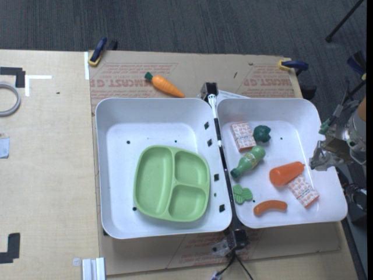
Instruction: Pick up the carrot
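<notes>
Camera view, near edge first: sausage-like orange piece (pixel 270 207) low in the right bin (pixel 326 214), small green sprig (pixel 242 194) just beside it, patterned packet (pixel 303 191) toward the right rim. Moving up: orange pepper-shaped piece (pixel 286 173), green bottle (pixel 248 161) lying slantwise, a second packet (pixel 242 136), dark green broccoli-like lump (pixel 262 133). Left bin (pixel 111 156) carrying a pale green divided plate (pixel 172 183).

At the right edge, end effector (pixel 324 159) hanging over the right bin's outer rim, at about the pepper piece's level; whether spread or pressed together, cannot tell from this slant, and nothing seen between its tips.

Farther back, outside both bins: carrot (pixel 165 85) on the brown cardboard (pixel 245 80) covering the desk, just past the left bin's back wall. Green top pointing up-left, orange tip down-right toward the gap between the bins.

Key relation: carrot well apart from the end effector, up and to the left across the whole right bin. Likely call: long diagonal traverse, then jaws turned across that slanted long axis. Risk: clipping the bin's back rim on descent.
</notes>
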Available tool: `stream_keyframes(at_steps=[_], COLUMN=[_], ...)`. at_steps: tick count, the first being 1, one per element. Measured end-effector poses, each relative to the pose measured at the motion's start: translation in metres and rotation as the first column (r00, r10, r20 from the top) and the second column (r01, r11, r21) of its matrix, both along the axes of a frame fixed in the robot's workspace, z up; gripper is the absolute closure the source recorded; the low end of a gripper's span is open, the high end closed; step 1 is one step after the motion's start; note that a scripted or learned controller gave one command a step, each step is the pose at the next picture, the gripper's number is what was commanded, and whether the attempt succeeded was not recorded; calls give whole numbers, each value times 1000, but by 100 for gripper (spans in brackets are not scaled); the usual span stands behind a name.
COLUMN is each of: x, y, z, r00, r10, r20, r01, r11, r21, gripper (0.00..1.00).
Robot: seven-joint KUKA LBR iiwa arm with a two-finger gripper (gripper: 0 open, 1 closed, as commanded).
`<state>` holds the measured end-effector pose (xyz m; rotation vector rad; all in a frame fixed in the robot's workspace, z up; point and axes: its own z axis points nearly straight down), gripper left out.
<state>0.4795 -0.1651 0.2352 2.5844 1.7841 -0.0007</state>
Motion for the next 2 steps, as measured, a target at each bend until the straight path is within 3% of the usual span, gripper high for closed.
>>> stream_keyframes(at_steps=[1, 2], x=[-3, -1], y=[35, 12], z=[-132, -37], r00=[937, 974], r10=[-349, -228], r20=[-3, 0], r01=[349, 228], r11=[937, 974], r21=[2, 1], gripper=[100, 100])
